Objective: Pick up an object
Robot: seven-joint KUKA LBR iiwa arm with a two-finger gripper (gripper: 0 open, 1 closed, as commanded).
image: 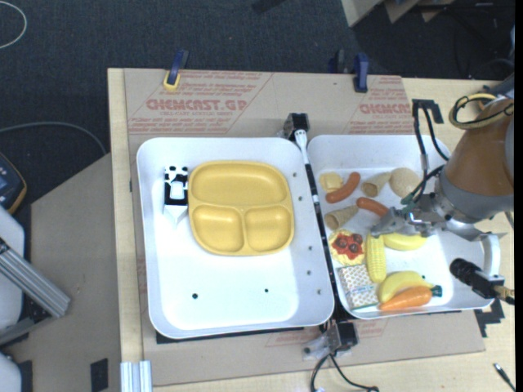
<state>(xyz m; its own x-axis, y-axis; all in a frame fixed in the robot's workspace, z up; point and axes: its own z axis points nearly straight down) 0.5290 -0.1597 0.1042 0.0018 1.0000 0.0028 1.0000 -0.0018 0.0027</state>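
— Two bins on the bench. Contents?

— Left white bin [163, 292]: one yellow divided plate [241, 205], upper centre of that bin. Right white bin [327, 149]: toy food. Two sausages [343, 188] near the top, a corn cob [376, 257] upright in the frame, a banana [404, 241] at centre, a carrot [405, 300] at the bottom.

— Gripper?

— Gripper [392, 223], centre-right of the frame, low over the right bin. Whether it is parted or closed: cannot tell; nothing is seen held.

— Nearest item?

— Banana, just below and slightly right of the gripper tip. Long axis roughly left to right in the frame. The lower sausage lies just to the gripper's left, and the corn cob below-left.

— Judgement?

— A short move toward the bottom of the frame likely reaches the banana; closing across its narrow width looks best.
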